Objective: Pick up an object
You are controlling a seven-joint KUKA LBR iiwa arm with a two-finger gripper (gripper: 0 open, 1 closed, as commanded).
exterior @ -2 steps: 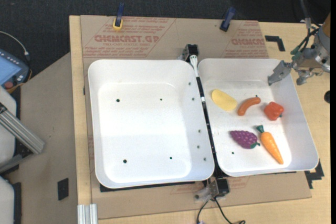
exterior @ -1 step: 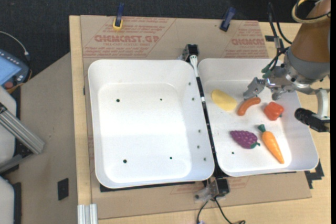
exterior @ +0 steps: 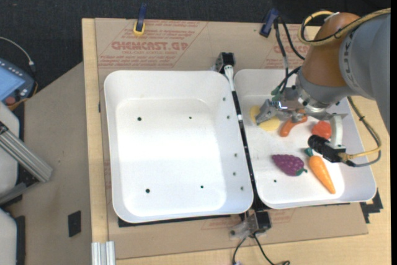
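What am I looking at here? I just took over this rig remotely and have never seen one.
One camera looks down at a slant on a bench with two shallow white bins. The grey and orange machine reaching in from the right is a robot arm; its gripper is low in the right bin. That bin holds toy food: a yellow piece by the gripper, a purple grape bunch, a carrot and small orange-red pieces. I cannot tell whether anything is gripped. The left bin shows only its white floor.
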